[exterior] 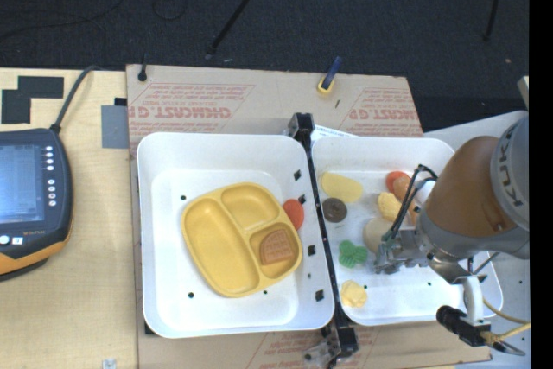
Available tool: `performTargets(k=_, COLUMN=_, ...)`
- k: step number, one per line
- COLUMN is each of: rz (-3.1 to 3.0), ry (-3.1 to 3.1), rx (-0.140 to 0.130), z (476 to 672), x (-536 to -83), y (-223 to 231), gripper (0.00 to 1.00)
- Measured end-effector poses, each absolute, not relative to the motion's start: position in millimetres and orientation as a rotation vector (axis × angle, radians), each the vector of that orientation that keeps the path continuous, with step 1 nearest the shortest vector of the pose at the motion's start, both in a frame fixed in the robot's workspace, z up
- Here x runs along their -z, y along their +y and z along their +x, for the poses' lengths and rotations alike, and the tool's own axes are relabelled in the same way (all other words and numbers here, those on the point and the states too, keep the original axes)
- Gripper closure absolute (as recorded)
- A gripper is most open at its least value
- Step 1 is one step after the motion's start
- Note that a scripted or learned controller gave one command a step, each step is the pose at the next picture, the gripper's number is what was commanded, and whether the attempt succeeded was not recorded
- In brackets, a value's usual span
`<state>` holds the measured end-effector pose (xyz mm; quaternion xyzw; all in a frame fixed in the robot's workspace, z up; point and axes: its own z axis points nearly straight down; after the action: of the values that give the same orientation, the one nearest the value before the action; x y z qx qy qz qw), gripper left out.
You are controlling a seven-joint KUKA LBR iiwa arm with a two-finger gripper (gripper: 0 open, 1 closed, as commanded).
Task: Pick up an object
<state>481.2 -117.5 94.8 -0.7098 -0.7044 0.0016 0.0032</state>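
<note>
My gripper [390, 262] is low in the right bin [406, 314], just right of a green toy [352, 254]. A pale beige piece [377, 232] lies right above the gripper, partly hidden by the wrist. Near them lie a yellow piece [341, 186], a brown round disc [333, 209], a small yellow piece [353, 295], another yellow piece [388, 205] and an orange-red piece [397, 181]. The arm covers the bin's right part.
The left bin [164, 272] holds a yellow divided plate [225, 238] with a brown waffle-like piece [276, 247] in its lower right compartment. A red piece [295, 213] sits beside the plate, against the black divider [313, 212]. A tablet [30, 194] lies far left.
</note>
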Motion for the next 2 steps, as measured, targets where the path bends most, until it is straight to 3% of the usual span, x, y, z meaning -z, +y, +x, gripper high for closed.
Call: performTargets(k=2, rz=-2.219, ry=-2.223, rx=0.000, z=493.7, x=-193, y=-108, gripper=1.00)
